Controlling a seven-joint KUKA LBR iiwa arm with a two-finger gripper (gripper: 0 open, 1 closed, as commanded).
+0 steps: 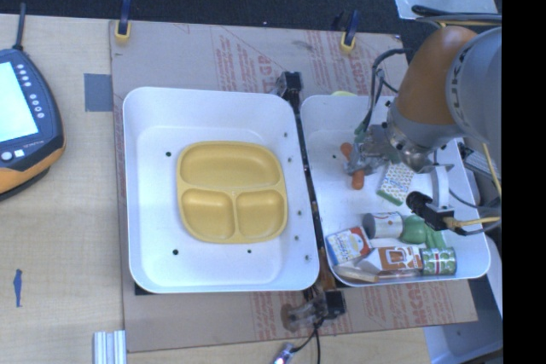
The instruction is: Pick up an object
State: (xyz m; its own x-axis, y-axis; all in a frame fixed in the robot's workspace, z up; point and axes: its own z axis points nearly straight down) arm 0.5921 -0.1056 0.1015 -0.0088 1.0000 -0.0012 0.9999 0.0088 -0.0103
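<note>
Your claw (368, 156) is down in the right bin (328, 183), beside a small orange-red piece (357, 179); whether it is open or closed, you cannot tell. A yellow divided tray (231, 189) lies in the left bin (153, 183). A green can (438, 262) and a small carton (347, 245) crowd the right bin's near edge.

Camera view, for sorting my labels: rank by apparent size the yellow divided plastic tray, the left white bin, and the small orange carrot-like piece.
1. Left white bin
2. Yellow divided plastic tray, lying inside that bin
3. Small orange carrot-like piece, in the right bin, by far the smallest
</note>
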